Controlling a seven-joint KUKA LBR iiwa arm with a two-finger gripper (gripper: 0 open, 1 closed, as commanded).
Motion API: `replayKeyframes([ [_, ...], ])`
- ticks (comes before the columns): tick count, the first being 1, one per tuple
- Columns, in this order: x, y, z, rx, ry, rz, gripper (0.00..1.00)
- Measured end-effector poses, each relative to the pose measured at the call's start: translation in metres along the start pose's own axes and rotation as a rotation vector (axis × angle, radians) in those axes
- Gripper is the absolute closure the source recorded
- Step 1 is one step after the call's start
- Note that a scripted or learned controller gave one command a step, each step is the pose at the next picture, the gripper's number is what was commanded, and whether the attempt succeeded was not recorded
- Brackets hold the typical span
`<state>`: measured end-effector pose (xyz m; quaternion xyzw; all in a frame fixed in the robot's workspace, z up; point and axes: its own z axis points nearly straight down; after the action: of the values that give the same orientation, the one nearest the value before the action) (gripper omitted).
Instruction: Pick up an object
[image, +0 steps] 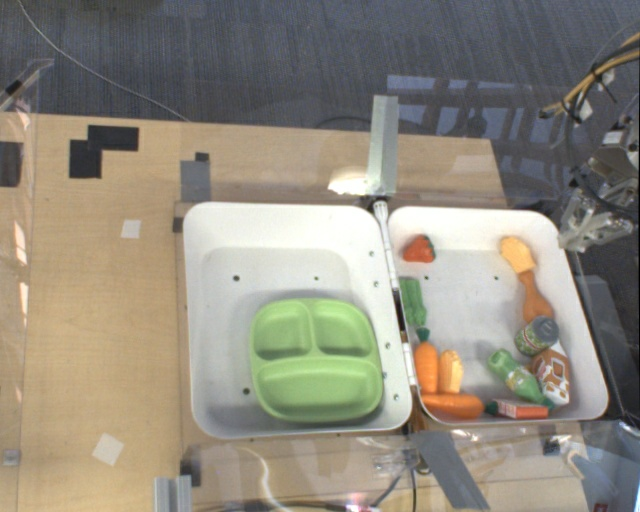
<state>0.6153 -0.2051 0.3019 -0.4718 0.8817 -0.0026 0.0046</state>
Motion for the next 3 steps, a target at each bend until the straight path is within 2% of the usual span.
replayKeyframes([
  [1,-0.0283,-0.0401,0.0043,0.0,-0.001,-0.098,1.0],
  [3,-0.032,-0.0453,-0.0006,-0.001,-0.001,-0.303,1.0],
])
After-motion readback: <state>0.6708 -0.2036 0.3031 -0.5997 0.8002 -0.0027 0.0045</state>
